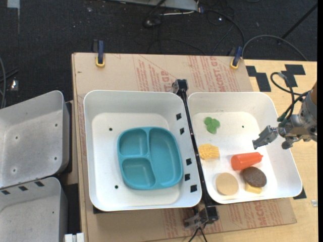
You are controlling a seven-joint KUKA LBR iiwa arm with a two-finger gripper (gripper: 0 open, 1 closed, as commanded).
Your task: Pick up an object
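Note:
The right bin [262,104] holds several small items: a green leafy piece [212,124], a yellow block [209,152], an orange-red carrot-like piece [246,160], a tan round disc [227,183] and a dark brown round piece on a yellow base [254,177]. My gripper [275,140] hangs over the bin's right side, just above and to the right of the orange-red piece. Its two dark fingers are spread apart with nothing between them, and the left fingertip [261,138] is close to the orange-red piece's upper end.
The left bin [101,110] holds a teal divided tray [150,158]. A black divider [191,145] runs between the bins. Cables [285,82] trail at the bench's back right, and white panels [30,135] lie off the bench to the left.

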